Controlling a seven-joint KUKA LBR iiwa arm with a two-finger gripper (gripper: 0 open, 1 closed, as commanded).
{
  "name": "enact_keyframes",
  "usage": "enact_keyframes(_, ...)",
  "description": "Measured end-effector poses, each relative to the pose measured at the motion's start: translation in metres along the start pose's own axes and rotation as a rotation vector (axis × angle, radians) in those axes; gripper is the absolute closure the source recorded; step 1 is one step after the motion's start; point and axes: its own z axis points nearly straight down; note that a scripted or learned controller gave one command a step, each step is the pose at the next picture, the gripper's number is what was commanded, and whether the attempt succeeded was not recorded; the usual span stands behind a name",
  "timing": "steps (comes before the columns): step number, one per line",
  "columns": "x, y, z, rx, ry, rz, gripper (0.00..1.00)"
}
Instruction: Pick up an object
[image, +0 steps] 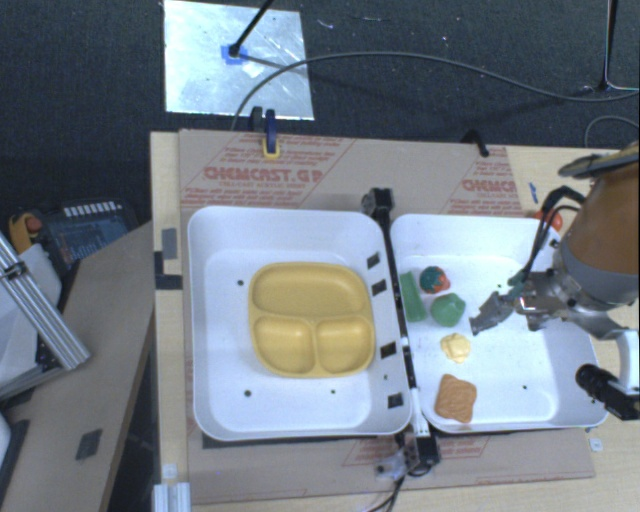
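Cardboard sheeting printed with red lettering (330, 172) is covering the bench beneath two shallow white plastic bins, which are sitting side by side and touching along a black hinged divider (392, 310). Filling much of the left white bin (215, 330) is a yellow plastic tray with three compartments (311, 317), one wide section at the far side and two smaller ones nearer the camera. Reaching in from the right, the grey arm with its orange band (605, 235) is hanging over the right white bin (520, 385), and its dark two-finger gripper (490, 313) is pointing leftward, low over the bin's middle. The jaws are looking drawn close together with nothing between them, though the slant is making this hard to judge, so I cannot tell their state for sure. Lying in the right bin, the objects are clustering left of the gripper. A flat orange-brown toast-shaped piece (456, 398) is resting near the front wall, well apart from the jaws. A long green stick-shaped block (411, 297) is lying along the divider. A rounded green lump (447, 309) is sitting just beside the fingertips, to their left, without touching them. A small round toy in red, green and blue (433, 279) is lying just beyond it. A pale yellow crumpled piece (456, 347) is sitting just below the jaws in the view, nearer the front.
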Motion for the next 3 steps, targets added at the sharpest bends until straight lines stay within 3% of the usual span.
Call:
enact_keyframes(1, 0.000, 0.002, -0.005, -0.012, -0.002, -0.003, 0.00)
enact_keyframes(3, 0.000, 0.014, 0.115, -0.008, -0.001, -0.001, 0.00)
